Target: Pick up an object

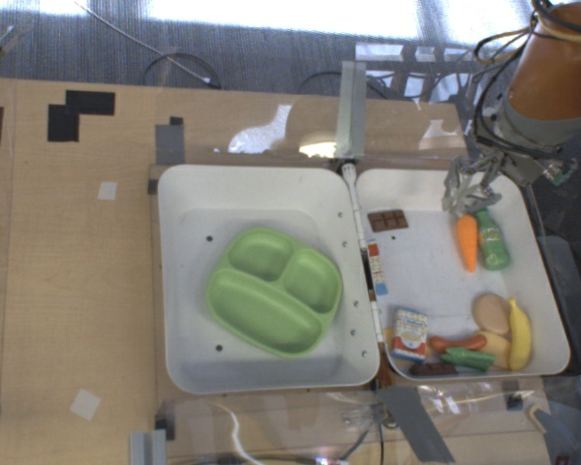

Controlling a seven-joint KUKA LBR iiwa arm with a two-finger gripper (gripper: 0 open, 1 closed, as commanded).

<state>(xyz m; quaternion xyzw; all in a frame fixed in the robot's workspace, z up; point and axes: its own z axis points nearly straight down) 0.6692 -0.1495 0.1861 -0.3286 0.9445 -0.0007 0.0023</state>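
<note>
The arm [552, 66] reaches in from the right and the gripper [470, 190] hangs over the far end of the right bin [552, 342]. Fingers [455, 194] point down with a gap between them, nothing caught in it.

Just under them sits the carrot [467, 242], lying lengthwise, and tight against its right side the green bottle [492, 239]; the two touch, so there's a crowded flank on that side. The carrot's left side is bare bin floor.

Further left, near the divider, a brown chocolate bar [387, 221] lies flat, well apart from the carrot.

At the near end it's a jumble: a small carton [410, 333], a red chili [457, 342] and a green pod [468, 358] overlapping, a dark piece [432, 367] at the rim, then an egg [491, 313] and a banana [519, 334] pressed together in the corner.

The left bin [179, 260] holds a green divided plate [274, 290], sitting tilted across the middle.
</note>
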